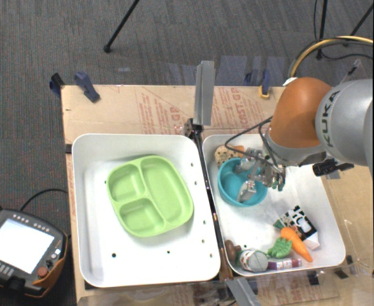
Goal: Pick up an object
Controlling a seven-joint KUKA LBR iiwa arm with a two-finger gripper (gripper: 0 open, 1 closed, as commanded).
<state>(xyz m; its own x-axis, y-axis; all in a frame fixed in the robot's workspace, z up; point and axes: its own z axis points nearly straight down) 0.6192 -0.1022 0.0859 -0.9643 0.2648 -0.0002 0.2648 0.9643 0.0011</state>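
Toy carrot (296, 242) near front wall; tool (250, 187) over blue bowl (241, 183).

Bench (142, 110): two bins side by side, touching along their inner edges.

Left bin (88, 234): one divided plate (150, 195), lying flat near the middle, apart from all four walls.

Right bin (330, 231):
- bowl (232, 187), against the left wall, toward the far edge;
- gripper (255, 178), over the bowl's right rim;
- round item (223, 153), just behind the bowl in the far left corner, partly hidden;
- box (299, 222), near the right wall, toward the near edge;
- toy carrot (296, 242), just before the box;
- can on its side (257, 260), along the near edge, left of the carrot.

Handheld controller (18, 250): on the floor, left of the bench's near left corner.
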